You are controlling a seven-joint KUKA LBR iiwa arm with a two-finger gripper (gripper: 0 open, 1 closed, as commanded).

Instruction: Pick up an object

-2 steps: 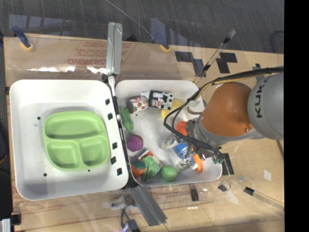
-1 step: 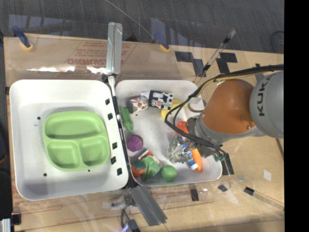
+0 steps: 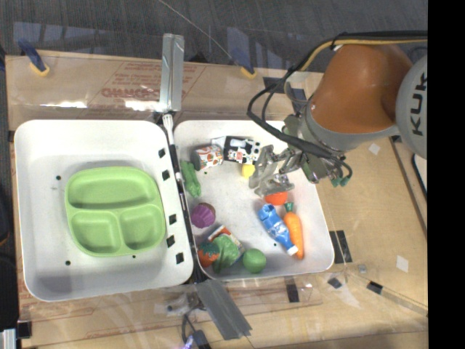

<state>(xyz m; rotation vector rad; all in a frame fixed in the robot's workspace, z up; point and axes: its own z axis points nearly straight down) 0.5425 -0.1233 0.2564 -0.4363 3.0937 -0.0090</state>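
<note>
Counter (image 3: 378, 267) tan, two white bins side by side. Left bin (image 3: 36, 195): green divided tray (image 3: 114, 211). Right bin (image 3: 320, 227): toys — cow-print block (image 3: 242, 150) far, purple ball (image 3: 203, 214) left, blue bottle (image 3: 277, 227) beside carrot (image 3: 294, 231), green ball (image 3: 254, 260) near. Tool (image 3: 270, 177) low in right bin, just above an orange-red piece (image 3: 277, 198); jaw state: cannot tell.

tray (image 3: 112, 209): matt green plastic
bins (image 3: 43, 267): smooth white plastic
bench (image 3: 378, 217): bare wood
gripper (image 3: 270, 171): dull metal
</note>
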